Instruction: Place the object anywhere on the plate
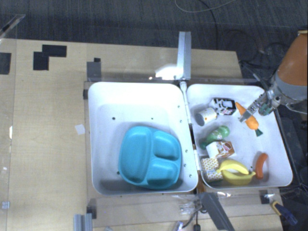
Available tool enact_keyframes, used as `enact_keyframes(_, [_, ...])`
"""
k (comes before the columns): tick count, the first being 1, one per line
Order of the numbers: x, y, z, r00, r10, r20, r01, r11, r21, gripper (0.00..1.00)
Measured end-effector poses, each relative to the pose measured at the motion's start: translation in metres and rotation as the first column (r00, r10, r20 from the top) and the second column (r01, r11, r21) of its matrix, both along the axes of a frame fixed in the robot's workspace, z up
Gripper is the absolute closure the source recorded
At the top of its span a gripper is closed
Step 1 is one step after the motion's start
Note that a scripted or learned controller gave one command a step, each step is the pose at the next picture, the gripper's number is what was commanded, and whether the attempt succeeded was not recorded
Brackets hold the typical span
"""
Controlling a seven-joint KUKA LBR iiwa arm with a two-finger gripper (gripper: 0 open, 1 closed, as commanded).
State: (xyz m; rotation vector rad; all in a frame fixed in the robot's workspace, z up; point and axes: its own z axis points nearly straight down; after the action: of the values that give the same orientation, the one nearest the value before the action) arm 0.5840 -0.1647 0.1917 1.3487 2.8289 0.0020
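Camera view: hand (255, 110) low in the right bin (279, 143), upper right corner; whether it is open or closed, cannot tell. Toy carrot (249, 120) lies touching or just under it, long axis slanting from upper left to lower right. No clear grip seen. Blue divided plate (150, 157) sits in the left bin (110, 105), well apart, down-left of the hand across the divider.

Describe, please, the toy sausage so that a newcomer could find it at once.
Look at the right bin of the two white ones, then at its near right corner. The sausage lies there, just right of the yellow banana: a short reddish-orange cylinder, plain-ended, unlike the green-tipped carrot farther back.
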Motion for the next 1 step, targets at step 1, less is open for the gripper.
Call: enact_keyframes(1, [0.0241,0.0604,-0.0076,0.999,0.046,0.000,-0.046,0.999,0.001,1.00])
